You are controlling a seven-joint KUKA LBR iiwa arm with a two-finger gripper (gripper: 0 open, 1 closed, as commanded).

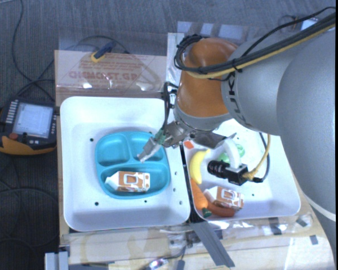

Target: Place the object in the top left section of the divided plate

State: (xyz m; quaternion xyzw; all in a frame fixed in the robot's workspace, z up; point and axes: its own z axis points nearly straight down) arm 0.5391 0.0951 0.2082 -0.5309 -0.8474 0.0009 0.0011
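Note:
A blue divided plate (115, 151) lies in the left bin (79, 117). Its top left section is bare. A white and orange carton (129, 180) lies flat in the plate's long bottom section. My gripper (148, 151) reaches down from the right and slants toward the lower left. Its tip is over the plate's top right section, just above the carton's right end. I see nothing held at the tip.
The right bin (281, 196) holds a banana (197, 165), a carrot (198, 198), a second white and orange carton (228, 196) on a red item (222, 210), and something green (238, 149). The arm covers the wall between the bins.

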